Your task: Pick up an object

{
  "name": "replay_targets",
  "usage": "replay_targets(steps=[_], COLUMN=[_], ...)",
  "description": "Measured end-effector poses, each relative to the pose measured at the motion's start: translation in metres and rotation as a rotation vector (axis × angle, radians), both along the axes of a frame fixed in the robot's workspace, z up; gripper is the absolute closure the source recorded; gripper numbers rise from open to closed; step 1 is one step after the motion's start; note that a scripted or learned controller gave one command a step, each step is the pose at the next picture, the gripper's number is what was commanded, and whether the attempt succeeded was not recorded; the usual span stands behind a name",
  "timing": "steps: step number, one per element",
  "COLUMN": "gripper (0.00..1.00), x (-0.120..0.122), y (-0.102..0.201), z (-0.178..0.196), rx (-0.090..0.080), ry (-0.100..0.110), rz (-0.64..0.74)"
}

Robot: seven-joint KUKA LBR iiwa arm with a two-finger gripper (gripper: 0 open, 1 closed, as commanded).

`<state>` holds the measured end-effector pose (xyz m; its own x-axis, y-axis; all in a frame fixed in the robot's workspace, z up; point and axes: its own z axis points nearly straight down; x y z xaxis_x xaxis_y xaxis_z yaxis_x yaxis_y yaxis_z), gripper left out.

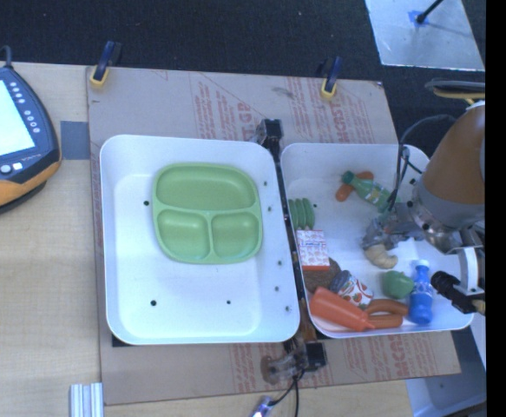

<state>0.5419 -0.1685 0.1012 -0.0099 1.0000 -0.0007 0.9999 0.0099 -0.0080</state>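
The right bin [322, 159] holds the loose objects. Near its back lies a green and orange toy [363, 187]. A green ribbed piece [302, 212] and a red and white box [312, 250] lie along its left wall. At the front are an orange carrot [346, 312], a small green lump [397, 283] and a blue bottle [421, 294]. My gripper [383, 232] hangs low over the right side of this bin, just above a tan lump [379, 255]. I see nothing held in it.
The left bin [127, 259] bears a green divided plate [207, 211]. A teach pendant [5, 142] lies on the bench at far left. Clamps [103, 64] hold the board at its back edge. The arm's orange band [456, 159] looms over the right bin's right rim.
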Motion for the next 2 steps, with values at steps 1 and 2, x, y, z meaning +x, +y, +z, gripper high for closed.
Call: replay_targets(steps=[1,2], gripper=[1.00,1.00], x=[0.000,0.064], y=[0.063,0.120], z=[0.096,0.090], rx=[0.002,0.002], ry=[-0.006,-0.004], rz=[-0.005,-0.006])
